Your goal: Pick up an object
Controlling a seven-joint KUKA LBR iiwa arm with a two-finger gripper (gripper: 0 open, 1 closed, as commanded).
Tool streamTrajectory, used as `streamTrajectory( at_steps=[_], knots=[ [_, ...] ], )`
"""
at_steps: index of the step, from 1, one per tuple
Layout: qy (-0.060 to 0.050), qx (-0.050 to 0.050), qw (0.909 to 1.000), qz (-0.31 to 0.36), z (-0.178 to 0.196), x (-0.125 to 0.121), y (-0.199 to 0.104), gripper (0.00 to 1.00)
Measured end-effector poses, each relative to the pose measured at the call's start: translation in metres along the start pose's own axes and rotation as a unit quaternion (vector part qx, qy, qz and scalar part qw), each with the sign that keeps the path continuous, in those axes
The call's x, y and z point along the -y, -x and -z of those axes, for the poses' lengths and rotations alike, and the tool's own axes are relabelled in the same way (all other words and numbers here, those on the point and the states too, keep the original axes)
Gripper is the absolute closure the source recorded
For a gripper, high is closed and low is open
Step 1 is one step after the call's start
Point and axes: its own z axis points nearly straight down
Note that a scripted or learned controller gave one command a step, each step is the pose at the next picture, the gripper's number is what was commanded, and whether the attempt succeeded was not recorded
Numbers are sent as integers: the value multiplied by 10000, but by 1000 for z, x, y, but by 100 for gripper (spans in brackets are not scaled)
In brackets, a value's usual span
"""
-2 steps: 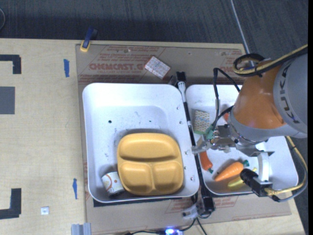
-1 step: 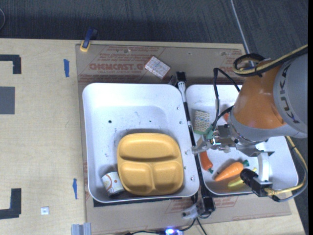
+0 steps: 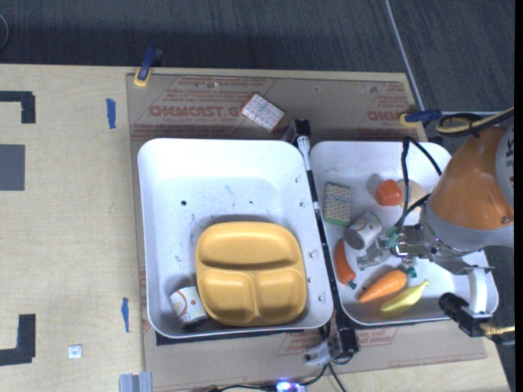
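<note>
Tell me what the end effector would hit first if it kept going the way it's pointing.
Likely the small grey cup, lying just ahead of the end effector in the right bin; depth is unclear.

Arm [image 3: 474,198]: one, grey, orange band above the wrist; enters from the right of the camera view, bent downward.
Wrist: low, its metal end pointing left.
Gripper [image 3: 377,254]: at the arm's left tip; small metal parts visible, finger spacing not discernible.
Cabling: black, looped along the upper arm.
</note>
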Motion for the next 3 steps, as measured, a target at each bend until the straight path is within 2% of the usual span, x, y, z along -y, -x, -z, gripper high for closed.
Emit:
streamTrajectory(
  at_steps=[1,2,3],
  knots=[
    [59,39,10000,-23,-41,-3,-2,0],
    [51,16,10000,-5,-33,-3,-5,100],
    [18,-2,10000,15,55,-1,-73,100]
  ],
)
